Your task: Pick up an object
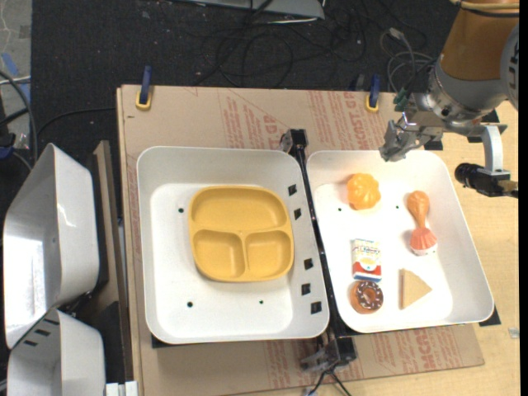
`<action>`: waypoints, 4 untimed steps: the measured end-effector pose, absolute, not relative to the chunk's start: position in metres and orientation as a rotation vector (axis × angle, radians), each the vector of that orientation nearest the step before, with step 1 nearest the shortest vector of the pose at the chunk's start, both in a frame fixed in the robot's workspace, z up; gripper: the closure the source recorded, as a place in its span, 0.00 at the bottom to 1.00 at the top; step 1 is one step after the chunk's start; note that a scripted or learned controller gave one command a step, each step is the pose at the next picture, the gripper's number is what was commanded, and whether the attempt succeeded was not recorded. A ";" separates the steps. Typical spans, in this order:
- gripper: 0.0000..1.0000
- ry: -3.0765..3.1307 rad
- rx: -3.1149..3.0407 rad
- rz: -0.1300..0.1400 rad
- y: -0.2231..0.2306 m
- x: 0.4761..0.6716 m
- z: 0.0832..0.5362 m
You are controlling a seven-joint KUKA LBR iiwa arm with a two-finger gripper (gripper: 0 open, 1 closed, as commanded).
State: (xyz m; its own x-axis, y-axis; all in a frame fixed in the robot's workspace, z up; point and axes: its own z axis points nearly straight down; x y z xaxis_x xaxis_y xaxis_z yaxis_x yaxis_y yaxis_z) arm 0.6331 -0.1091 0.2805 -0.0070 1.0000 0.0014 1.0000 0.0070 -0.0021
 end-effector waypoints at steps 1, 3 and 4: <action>1.00 -2.228 -2.211 0.001 -0.058 0.621 0.260; 1.00 -2.228 -2.211 0.001 0.043 0.596 0.258; 1.00 -2.228 -2.212 0.003 0.088 0.580 0.253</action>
